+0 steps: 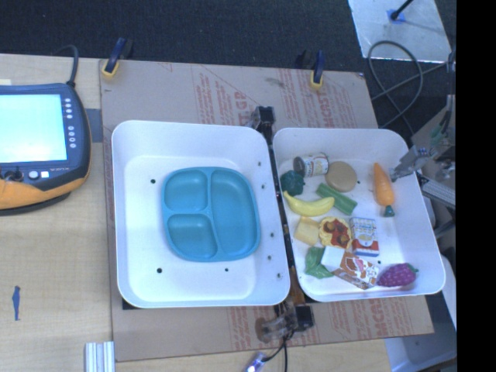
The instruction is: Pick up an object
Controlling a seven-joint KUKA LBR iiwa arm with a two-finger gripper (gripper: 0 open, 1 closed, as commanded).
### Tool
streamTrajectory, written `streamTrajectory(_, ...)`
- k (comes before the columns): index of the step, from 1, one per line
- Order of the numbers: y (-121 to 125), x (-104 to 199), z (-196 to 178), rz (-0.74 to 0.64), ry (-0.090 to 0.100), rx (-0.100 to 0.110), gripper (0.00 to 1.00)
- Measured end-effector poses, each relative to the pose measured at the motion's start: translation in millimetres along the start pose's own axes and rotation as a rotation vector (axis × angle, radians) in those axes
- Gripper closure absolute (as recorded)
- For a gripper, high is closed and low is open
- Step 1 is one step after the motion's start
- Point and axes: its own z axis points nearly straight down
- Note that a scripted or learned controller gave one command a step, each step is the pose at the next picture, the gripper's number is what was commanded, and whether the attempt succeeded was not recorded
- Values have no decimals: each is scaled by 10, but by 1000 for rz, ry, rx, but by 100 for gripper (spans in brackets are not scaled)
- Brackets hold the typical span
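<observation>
Objects to pick all sit in the right bin [411, 200], none in the end effector; left to right on the table [194, 84]: pendant screen [39, 138] at far left, left bin [124, 208] holding only a blue divided plate [211, 212], then the cluttered right bin; there: green lump [292, 181], small jar [314, 165] on its side, banana [308, 204], round tan piece [341, 177], green bean-like piece [338, 199], flat printed packets [358, 248], carrot [384, 187], purple grapes [396, 275]; best candidates, my call: carrot or grapes, both stand apart from the pile with free space either side; banana and packets touch neighbours, so a descent there risks a double grab or a push; close across the carrot's narrow width, not along it; end effector [404, 167] pokes in at the bin's right rim, just beside the carrot's top; cannot tell if it is apart or together, too small and blurred; arm cut off at the right; packet labels unreadable; green lump's identity unclear
</observation>
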Motion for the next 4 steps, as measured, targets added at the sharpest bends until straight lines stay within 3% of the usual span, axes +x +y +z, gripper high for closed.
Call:
streamTrajectory(1, 441, 533, 1623, -2, 1, 4, 0)
streamTrajectory(2, 854, 973, 1708, -3, -4, -7, 0)
streamTrajectory(3, 858, 958, 1595, -4, -5, -7, 100)
streamTrajectory(4, 570, 247, 1020, 3, -1, -2, 100)
